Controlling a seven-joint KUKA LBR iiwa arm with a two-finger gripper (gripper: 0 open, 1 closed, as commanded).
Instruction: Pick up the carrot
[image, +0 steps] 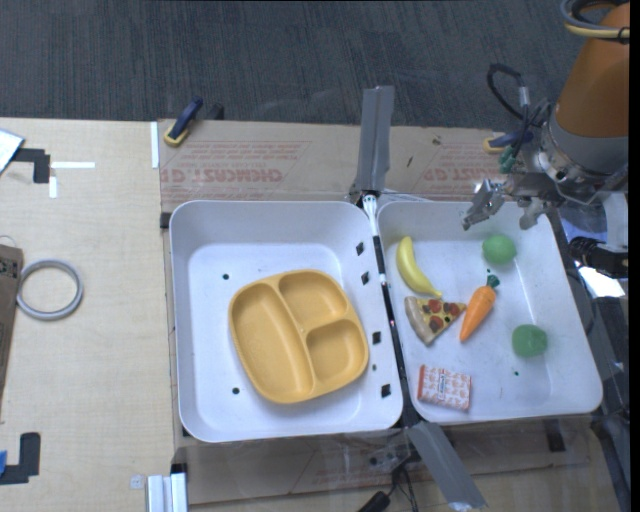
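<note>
the bench (80, 200) spread widest, carrying a roll of tape (46, 289) at its left side and a blue clamp (183, 121) near the far edge. on it sat the two white bins, side by side and touching along a shared wall. the left bin (200, 250) held a yellow divided plate (298, 335), lying flat with nothing in its three compartments, likely meant as a place to set things down. the arm (598, 80) reached in from the right, its orange band high over the far right corner of the right bin (560, 300). the gripper (505, 200) hung there above the bin's far rim, and its two fingers appeared spread apart with nothing between them, well apart from the target.

in the right bin lay the smaller things: a banana (414, 267) near the dividing wall, a pizza slice (434, 318) just below it, a red and white packet (444, 388) toward the near edge, and two green balls (499, 249) (530, 341). the carrot (478, 309) lay in the middle of that bin, tilted, green top toward the far side, its tip touching or just beside the pizza slice. judging by this, the pickup had not begun; the crowding at the tip could trouble a grasp.
</note>
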